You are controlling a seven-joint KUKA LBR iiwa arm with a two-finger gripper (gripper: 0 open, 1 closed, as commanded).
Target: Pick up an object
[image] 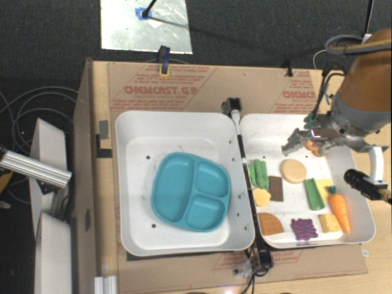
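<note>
Bright, even overhead light falls on both white bins [184, 127], which look slightly washed out; shadows are soft and short. A foil sheet [146, 16] on the far floor gives off dull glare. The dark floor stays dim, and the arm's nearest part [367, 72] is softly blurred

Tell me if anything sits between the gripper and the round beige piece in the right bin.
Nothing visible does. The gripper hangs over bare white bin floor at the far end, and the round beige piece lies just nearer the camera, with open floor between them.
</note>
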